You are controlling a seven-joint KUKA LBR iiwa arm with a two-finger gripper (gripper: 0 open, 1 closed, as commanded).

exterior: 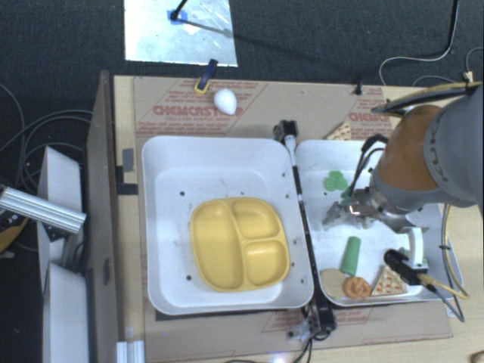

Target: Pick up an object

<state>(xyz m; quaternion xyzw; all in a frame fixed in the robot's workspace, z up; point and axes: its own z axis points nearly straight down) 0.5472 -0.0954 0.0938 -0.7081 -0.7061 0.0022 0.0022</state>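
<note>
camera view has the gripper (pixel 342 212) low in the right bin (pixel 318 165), and i cannot tell how it is set. just near of it lies a green cylinder (pixel 350 255), with a green leafy piece (pixel 335 180) just beyond. a yellow divided tray (pixel 239 242) sits in the left bin (pixel 170 165).

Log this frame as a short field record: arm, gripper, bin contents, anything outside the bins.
arm: over the right bin, reaching in from the right
gripper: low in the right bin, nothing seen between its fingers
left bin: yellow divided plate
right bin: green cylinder, small green piece, orange piece, pizza slice
outside bins: white egg on the cardboard
</note>
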